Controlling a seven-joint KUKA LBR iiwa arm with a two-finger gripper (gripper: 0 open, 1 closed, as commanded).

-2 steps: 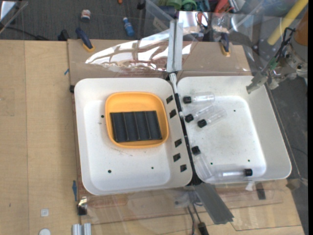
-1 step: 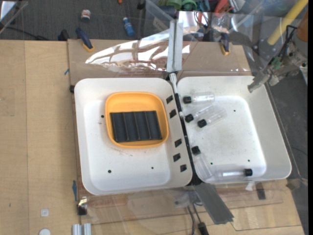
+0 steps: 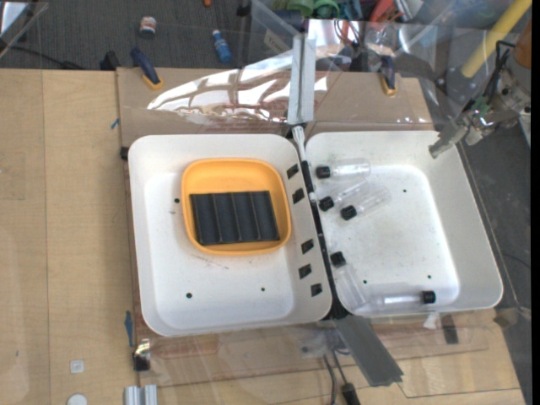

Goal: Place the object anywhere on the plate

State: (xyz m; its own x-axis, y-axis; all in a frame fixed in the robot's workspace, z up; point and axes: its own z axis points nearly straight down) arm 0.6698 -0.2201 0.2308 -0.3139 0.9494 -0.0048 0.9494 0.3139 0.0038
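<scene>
Your claw (image 3: 436, 148), gripping or released you cannot tell, has the nearest tube (image 3: 344, 170) lying to its left, long axis pointing roughly toward it, and the plate (image 3: 196, 178) farther left beyond.

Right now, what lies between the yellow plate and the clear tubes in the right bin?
In the camera view, the bins' adjoining white rims, with small black clips along them, lie between the yellow plate and the clear tubes.
</scene>
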